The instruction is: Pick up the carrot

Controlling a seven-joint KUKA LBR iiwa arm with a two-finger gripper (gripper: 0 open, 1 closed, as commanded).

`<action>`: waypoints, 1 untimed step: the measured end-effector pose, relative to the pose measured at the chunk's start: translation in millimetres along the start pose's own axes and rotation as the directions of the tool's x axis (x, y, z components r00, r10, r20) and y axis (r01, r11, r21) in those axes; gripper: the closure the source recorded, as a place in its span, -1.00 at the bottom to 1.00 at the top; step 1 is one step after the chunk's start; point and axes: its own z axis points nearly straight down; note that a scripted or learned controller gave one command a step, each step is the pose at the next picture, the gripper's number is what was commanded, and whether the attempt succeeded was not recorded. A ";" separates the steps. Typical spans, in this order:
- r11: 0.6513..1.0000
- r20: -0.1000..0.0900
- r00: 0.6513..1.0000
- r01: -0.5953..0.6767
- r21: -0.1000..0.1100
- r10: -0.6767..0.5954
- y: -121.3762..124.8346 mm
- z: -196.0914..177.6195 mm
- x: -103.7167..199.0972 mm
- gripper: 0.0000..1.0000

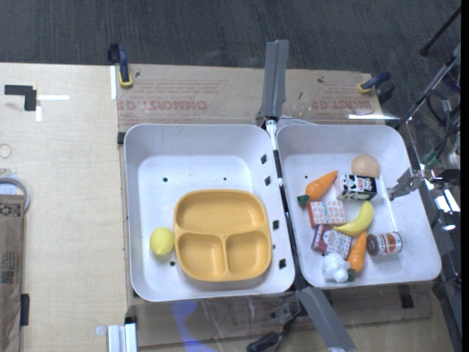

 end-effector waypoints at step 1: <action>0.992 0.000 0.992 0.123 0.001 -0.123 31.9 69.4 54.9 -1.00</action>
